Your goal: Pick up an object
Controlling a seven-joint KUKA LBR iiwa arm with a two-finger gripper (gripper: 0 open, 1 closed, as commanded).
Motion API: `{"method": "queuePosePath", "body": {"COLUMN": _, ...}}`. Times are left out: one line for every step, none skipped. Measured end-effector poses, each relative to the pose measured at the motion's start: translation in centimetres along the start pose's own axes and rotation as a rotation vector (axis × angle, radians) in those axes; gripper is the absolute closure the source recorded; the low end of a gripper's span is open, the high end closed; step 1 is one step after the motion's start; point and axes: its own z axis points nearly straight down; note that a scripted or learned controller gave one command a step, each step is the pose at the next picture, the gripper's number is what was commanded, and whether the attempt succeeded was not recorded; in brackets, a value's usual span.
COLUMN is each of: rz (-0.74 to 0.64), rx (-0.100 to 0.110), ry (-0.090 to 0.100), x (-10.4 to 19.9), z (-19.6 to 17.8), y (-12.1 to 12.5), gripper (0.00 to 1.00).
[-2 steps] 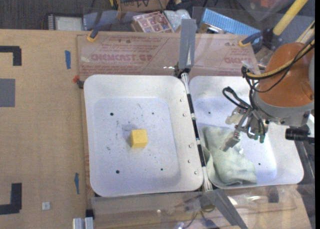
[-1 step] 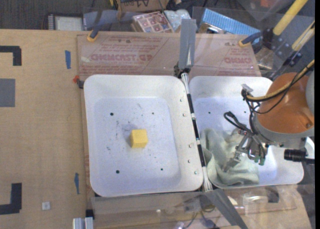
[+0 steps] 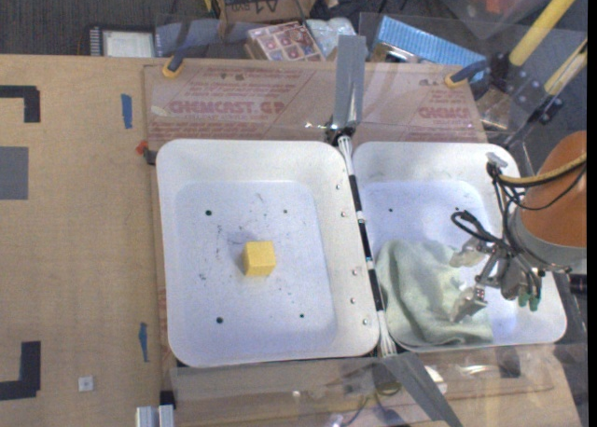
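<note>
Camera view: gripper [image 3: 471, 278] low in right bin [image 3: 410, 166], fingers spread, tips touching pale green cloth [image 3: 420, 290], nothing clamped. Yellow block [image 3: 260, 258] sits mid left bin [image 3: 177, 229]. Step judged: grasp approach. Next: close on cloth, lift.

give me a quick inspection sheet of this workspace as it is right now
surface: left bin and right bin, white, side by side on a brown bench
job's things: yellow block in left bin; pale cloth crumpled in right bin
clutter: dark specks on left bin floor
grippers: gripper over the cloth's right part, touching or just above it
cables: black cables looping by the wrist
surroundings: boxes, blue tape marks, yellow bar behind
</note>
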Motion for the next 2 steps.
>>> {"method": "queuePosePath", "body": {"rz": -0.104, "rx": -0.002, "ry": 0.004, "x": -1.7, "z": 3.8, "y": -0.5, "gripper": 0.0}}
{"method": "queuePosePath", "body": {"rz": -0.101, "rx": -0.003, "ry": -0.004, "x": -1.9, "z": 2.6, "y": -0.5, "gripper": 1.0}}
